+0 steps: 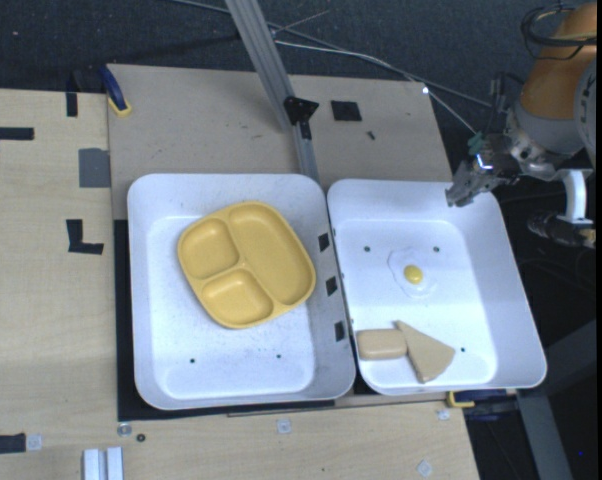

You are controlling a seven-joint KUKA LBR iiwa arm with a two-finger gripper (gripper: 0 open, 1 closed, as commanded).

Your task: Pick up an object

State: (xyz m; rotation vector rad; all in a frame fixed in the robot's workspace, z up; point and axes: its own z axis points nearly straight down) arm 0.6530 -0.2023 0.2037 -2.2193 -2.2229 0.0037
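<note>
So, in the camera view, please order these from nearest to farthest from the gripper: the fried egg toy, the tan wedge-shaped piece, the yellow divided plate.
1. The fried egg toy, white with a yellow yolk, mid right bin, nearest the gripper.
2. The tan wedge-shaped piece, front of the right bin.
3. The yellow divided plastic plate, in the left bin, farthest.

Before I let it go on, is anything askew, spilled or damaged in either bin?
Nothing spilled or damaged. The yellow tray sits turned at an angle in the left bin. In the right bin, the fried egg lies flat and two tan pieces rest touching by the near wall.
</note>
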